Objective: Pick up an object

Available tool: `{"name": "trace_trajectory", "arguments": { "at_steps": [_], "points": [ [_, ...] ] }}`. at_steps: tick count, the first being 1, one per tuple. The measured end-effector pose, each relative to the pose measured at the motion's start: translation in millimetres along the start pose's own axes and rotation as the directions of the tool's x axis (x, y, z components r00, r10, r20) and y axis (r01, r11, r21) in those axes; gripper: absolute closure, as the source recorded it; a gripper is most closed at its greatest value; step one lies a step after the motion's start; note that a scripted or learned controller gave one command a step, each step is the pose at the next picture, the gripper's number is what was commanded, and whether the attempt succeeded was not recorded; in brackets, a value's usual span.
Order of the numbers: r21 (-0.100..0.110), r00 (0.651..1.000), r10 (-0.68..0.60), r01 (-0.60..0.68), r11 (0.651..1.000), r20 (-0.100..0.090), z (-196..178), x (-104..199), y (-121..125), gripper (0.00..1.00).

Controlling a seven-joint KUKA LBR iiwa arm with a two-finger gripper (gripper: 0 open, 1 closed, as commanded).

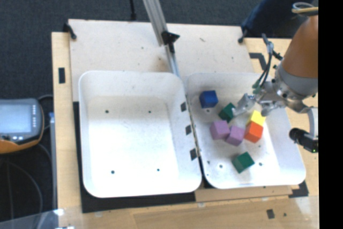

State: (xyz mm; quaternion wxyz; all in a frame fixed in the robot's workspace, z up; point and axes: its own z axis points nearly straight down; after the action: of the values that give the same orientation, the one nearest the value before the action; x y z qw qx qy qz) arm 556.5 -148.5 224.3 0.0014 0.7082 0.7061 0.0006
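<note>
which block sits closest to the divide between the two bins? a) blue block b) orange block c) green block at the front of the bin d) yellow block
a, the blue block lies nearest the right bin's left wall, while the yellow block and orange block sit well to the right by the end effector, and the front green block is also farther in.

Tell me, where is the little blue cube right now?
The small blue cube sits in the right-hand white bin, near its upper left corner, just up and left of a dark green block.
</note>
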Motion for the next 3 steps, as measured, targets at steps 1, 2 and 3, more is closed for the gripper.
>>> {"name": "trace_trajectory", "arguments": {
  "at_steps": [1, 2, 3],
  "points": [
    [0.006, 1.000, 0.004, -0.004, 1.000, 0.002, 19, -45, -71, 0.00],
    [-0.004, 1.000, 0.000, 0.000, 1.000, 0.002, 7, -42, -67, 1.00],
    [-0.003, 1.000, -0.014, 0.014, 1.000, -0.002, -5, 24, 1, 1.00]
  ]
}}
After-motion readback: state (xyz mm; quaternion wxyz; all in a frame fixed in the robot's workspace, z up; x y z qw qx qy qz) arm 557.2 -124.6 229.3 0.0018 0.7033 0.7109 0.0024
